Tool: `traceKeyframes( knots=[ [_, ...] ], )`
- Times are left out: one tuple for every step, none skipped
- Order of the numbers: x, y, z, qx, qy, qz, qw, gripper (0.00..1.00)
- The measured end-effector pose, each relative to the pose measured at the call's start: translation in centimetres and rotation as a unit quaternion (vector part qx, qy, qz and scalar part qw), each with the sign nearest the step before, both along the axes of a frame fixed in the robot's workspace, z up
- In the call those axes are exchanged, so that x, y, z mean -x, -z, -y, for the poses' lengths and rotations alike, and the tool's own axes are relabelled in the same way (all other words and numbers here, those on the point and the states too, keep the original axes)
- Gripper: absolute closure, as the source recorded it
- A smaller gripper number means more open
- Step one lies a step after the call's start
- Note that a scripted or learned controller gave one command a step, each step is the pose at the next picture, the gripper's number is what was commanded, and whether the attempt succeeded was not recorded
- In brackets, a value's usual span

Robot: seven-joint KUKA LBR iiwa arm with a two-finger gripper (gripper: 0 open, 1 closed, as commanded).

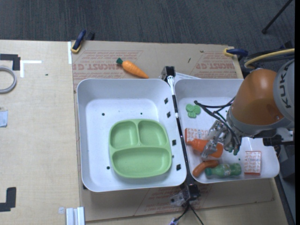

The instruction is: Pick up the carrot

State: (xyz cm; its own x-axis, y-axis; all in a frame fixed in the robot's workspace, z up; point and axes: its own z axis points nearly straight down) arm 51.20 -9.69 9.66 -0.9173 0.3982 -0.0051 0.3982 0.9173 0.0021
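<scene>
Outside, carrot (133, 68) lies on open cardboard behind left bin's (89, 125) rim; claw (216, 143), grip unclear, hangs in crowded right bin (267, 172).

One fixed cam for me, mounted above the bench (37, 125), looking down at a slant. Far enough to fit both white bins: left bin (89, 125), right bin (211, 90). Dark floor across the top; arm (258, 102) enters from right.
</scene>
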Motion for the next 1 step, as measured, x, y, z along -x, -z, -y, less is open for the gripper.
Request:
traceKeyframes(
  knots=[
    [3.22,0.34,4.96,0.0016,-0.159,0.001,0.9873,1.00]
  ],
)
